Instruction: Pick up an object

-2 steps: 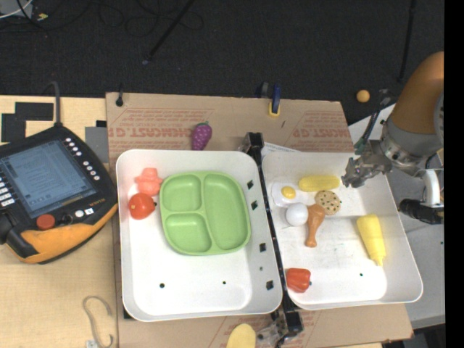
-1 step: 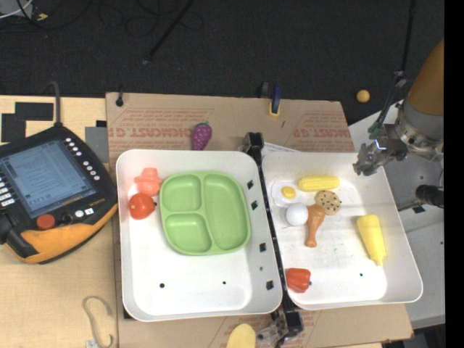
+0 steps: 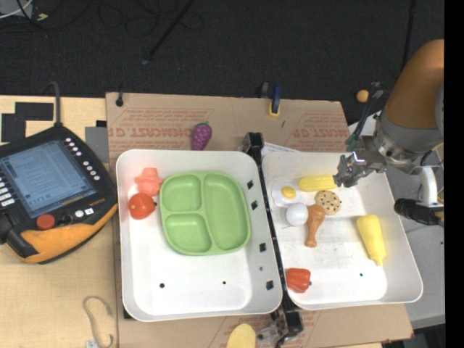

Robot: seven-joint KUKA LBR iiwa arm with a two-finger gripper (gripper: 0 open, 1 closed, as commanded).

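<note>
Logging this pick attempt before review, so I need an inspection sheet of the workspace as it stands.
Surface: cardboard sheet under two white bins, left bin and right bin.
Job's things: right bin holds banana, cookie, egg, drumstick, corn, red pepper; left bin holds green tray, tomato, pink toy.
Clutter: purple grapes behind left bin.
Grippers: gripper above the banana's right end, holding nothing seen.
Cables: cables behind the bench.
Surroundings: teach pendant at left.

Yellow banana [image 3: 316, 183] lies flat near the right bin's [image 3: 406, 281] far edge — just beside the claw [image 3: 346, 174].
</note>
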